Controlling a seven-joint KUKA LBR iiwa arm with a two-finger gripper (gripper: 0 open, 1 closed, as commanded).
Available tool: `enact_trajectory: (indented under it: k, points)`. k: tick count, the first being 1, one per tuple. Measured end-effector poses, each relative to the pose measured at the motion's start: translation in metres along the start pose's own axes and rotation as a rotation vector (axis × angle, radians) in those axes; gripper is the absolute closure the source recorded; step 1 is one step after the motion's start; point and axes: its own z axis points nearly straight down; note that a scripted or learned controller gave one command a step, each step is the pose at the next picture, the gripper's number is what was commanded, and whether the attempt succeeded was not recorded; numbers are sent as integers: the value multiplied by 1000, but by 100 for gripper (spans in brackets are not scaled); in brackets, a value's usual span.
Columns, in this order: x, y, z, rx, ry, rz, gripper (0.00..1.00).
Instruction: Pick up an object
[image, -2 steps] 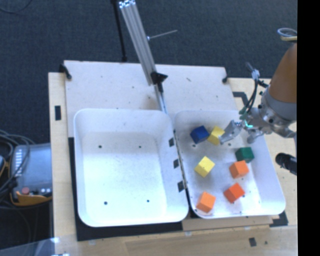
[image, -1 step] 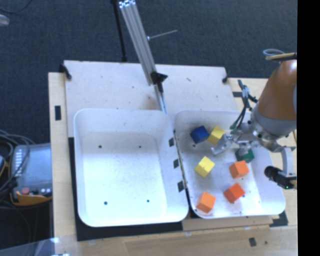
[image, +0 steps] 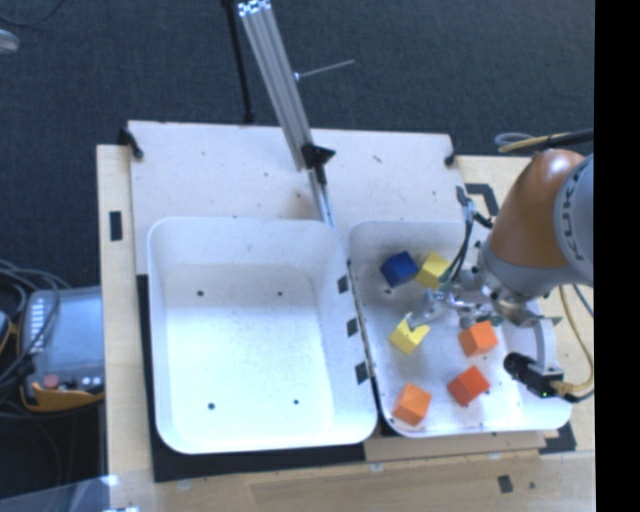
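Here, your gripper (image: 447, 300) hangs low in the right bin (image: 372, 250), among the blocks. Whether it is apart or together, you cannot tell. A yellow block (image: 408, 335) lies just beside it, a blue block (image: 399, 268) near.

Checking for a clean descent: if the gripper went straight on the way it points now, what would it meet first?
Probably the yellow block just off the gripper, or the right bin's floor beside it. From this slanted view the depth is unclear, so I can't say which.
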Motion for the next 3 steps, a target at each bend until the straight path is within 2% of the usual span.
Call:
enact_trajectory:
  k: [1,2,3]
  points:
    - [-2,7,24,-27,-4,-5,0]
    - [-3,8,13,-32,-3,6,100]
    - [-4,6,-51,-13,-2,-6,100]
